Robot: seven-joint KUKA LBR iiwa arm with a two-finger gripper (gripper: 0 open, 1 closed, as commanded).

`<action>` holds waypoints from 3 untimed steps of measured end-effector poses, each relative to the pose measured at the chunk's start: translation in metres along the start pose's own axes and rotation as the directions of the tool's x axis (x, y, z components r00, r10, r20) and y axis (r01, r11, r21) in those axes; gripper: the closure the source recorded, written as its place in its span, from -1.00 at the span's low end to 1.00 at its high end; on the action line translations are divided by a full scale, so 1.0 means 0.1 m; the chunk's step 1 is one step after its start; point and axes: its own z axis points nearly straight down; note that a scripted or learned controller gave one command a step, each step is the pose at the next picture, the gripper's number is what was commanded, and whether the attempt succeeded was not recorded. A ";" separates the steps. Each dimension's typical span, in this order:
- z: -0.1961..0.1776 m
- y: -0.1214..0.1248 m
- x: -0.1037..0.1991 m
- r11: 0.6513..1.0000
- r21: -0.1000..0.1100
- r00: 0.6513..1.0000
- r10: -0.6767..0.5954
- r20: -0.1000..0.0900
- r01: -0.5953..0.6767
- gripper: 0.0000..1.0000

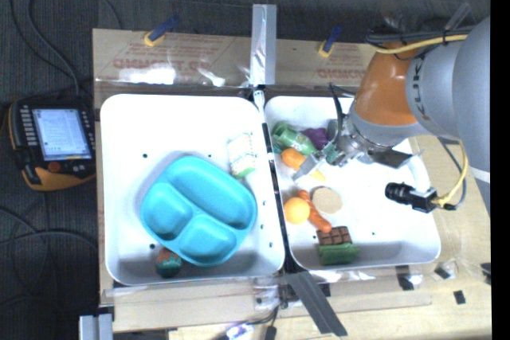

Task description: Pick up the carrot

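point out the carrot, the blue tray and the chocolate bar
carrot (318, 217), camera view, middle of its orange body
blue tray (199, 207), camera view, ridge between its compartments
chocolate bar (334, 236), camera view, centre of its brown top

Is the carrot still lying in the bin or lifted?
Lying in the right bin: the carrot rests flat beside the orange ball, with the tool apart from it.

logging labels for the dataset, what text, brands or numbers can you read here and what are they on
Arm: dark letters on the grey casing beside the orange band, cut off, not readable.
Cardboard sheet behind the bins: faint red print, too blurred to read.
Handheld pendant screen: lines of content, too small to read.
Small bottle in the left bin: label unreadable.
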 end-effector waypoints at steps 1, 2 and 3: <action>-0.08 0.01 0.01 1.000 0.000 1.000 -0.001 -0.003 0.001 1.00; 0.20 -0.62 -0.07 0.966 -0.013 0.966 -0.259 0.012 0.259 1.00; 0.21 -0.62 -0.08 0.966 -0.013 0.966 -0.258 0.014 0.258 -1.00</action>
